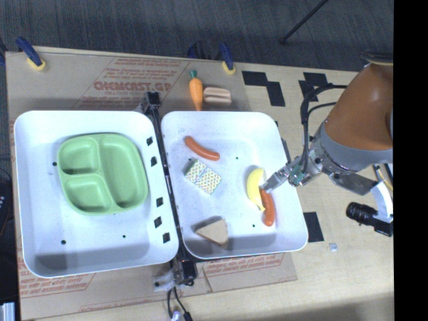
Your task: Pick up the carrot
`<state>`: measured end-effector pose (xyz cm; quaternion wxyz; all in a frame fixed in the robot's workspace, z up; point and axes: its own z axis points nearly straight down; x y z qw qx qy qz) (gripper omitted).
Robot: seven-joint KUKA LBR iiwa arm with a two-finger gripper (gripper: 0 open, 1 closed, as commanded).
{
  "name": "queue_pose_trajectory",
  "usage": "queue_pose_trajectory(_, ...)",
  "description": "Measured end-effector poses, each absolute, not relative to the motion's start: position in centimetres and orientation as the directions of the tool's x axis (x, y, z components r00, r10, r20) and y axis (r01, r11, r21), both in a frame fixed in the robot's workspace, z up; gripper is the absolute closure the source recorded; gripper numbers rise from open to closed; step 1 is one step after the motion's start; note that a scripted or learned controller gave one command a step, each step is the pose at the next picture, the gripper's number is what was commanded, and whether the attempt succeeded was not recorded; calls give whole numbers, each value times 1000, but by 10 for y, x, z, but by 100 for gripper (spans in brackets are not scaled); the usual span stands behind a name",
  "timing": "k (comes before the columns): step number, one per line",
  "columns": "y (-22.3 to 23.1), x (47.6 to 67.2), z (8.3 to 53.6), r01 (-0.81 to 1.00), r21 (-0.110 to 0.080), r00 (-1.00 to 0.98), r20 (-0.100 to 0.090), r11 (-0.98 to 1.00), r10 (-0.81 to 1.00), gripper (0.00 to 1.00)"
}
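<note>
The end effector (275, 178) is seen low over the right bin (284, 139), beside the banana (255, 182); its grip state cannot be told. The carrot (195, 90) is found far up-left on the bench (100, 79), outside the bins. A long reach is needed, approached along its length.

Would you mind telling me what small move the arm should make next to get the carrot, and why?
Probably lift and travel toward the view's top left. The gripper sits low in the right bin, beside the banana, while the carrot lies outside that bin, on the bench beyond its far rim.
</note>
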<state>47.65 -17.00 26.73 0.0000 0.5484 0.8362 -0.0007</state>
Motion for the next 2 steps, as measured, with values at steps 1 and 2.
queue_pose_trajectory(1, -210, 477, 337, 826, -1, -564, -1, 564, 826, 100)
queue_pose_trajectory(2, -100, 528, 230, 930, -3, -367, 2, 367, 930, 100)
